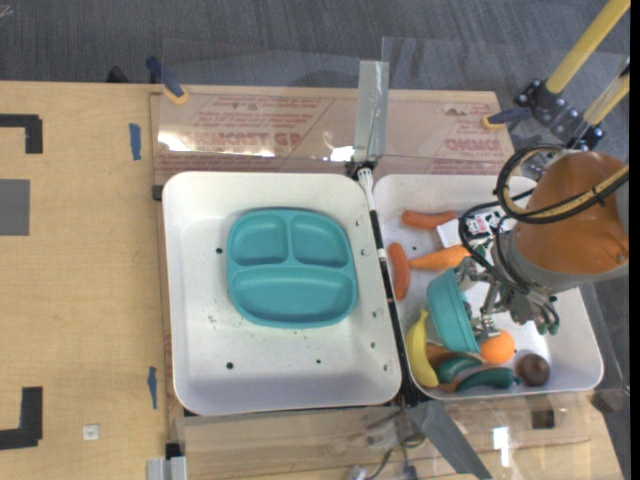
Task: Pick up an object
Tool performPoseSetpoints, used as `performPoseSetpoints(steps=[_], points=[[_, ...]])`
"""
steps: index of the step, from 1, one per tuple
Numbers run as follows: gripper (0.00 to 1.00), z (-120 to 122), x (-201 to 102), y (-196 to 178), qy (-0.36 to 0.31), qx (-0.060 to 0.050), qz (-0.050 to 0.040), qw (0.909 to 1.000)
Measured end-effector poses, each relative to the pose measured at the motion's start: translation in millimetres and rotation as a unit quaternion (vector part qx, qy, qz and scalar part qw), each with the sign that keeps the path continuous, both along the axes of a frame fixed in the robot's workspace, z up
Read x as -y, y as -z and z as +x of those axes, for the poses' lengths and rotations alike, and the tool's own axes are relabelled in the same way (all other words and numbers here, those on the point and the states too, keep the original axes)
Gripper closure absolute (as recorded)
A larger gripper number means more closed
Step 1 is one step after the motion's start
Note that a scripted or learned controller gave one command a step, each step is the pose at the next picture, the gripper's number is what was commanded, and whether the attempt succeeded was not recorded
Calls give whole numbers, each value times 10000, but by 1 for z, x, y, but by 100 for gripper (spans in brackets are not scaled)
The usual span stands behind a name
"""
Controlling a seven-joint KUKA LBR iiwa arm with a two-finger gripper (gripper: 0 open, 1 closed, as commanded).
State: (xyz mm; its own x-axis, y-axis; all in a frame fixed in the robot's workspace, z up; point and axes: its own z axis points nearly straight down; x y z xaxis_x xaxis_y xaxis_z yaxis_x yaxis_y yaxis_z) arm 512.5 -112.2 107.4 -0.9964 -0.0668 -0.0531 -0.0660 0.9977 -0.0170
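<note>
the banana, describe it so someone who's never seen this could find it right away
Look in the right-hand white bin, at its lower left corner beside the divider between the bins. The banana curves along that edge, below the teal bowl. It is the only yellow thing among orange and teal items.

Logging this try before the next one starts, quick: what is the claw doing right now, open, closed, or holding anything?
Claw: low in the right shallow white bin, above the small round orange fruit and beside the tilted teal plastic bowl; open or closed cannot be told.

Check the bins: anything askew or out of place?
One thing: in the right bin, a teal bowl sits tipped on its edge, leaning among the banana and orange. The teal divided plate in the left bin lies flat.
</note>
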Motion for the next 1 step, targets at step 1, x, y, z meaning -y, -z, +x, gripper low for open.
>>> performPoseSetpoints(steps=[1], points=[[0,101,-19,1,315,-5,58,9995]])
